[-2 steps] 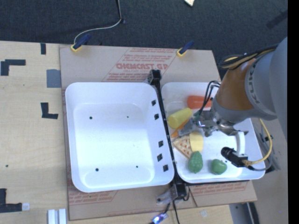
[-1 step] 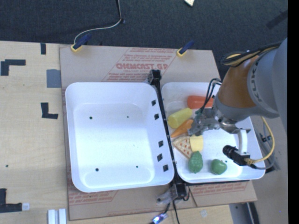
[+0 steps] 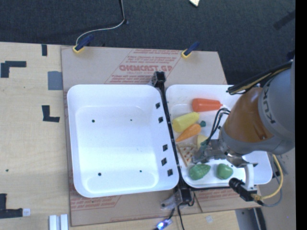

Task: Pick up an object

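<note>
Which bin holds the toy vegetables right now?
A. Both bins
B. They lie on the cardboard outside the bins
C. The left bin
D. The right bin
D. The orange carrot, the yellow piece and the two green pieces all lie in the right bin, under the arm; the left bin shows just its white floor.

The bench [image 3: 29, 143] carries a brown cardboard sheet [image 3: 144, 66] printed with red lettering. Two clamps with blue and yellow parts, one [image 3: 81, 42] at the sheet's far left corner and one [image 3: 190, 49] at its far right corner, sit on its edge. A pale cable [image 3: 115, 23] crosses the dark carpet [image 3: 216, 28] behind. Black tape marks [image 3: 48, 114] lie on the bench at left.
</note>
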Controlling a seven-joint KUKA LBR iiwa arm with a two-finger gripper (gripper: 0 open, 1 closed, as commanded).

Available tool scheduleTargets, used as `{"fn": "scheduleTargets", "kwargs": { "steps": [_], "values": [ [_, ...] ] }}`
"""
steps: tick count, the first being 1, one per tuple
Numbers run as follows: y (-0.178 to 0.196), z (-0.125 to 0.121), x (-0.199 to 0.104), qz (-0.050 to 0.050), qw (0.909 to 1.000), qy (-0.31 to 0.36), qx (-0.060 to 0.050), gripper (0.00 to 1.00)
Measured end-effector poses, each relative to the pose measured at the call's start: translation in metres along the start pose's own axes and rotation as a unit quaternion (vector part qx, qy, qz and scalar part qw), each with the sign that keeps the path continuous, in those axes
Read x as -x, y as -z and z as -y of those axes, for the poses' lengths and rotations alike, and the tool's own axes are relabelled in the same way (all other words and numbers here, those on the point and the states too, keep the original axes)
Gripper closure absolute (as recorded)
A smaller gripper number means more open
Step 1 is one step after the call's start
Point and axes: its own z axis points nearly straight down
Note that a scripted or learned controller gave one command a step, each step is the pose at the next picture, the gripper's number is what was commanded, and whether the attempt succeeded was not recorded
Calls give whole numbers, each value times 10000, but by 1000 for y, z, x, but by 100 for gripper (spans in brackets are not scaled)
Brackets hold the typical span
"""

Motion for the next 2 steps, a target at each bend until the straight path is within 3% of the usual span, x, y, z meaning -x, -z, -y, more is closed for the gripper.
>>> {"fn": "scheduleTargets", "kwargs": {
  "steps": [1,2],
  "values": [
    [49,-37,40,10,10000,17,22,100],
    [25,-56,52,-6,10000,24,-6,100]
  ]
}}
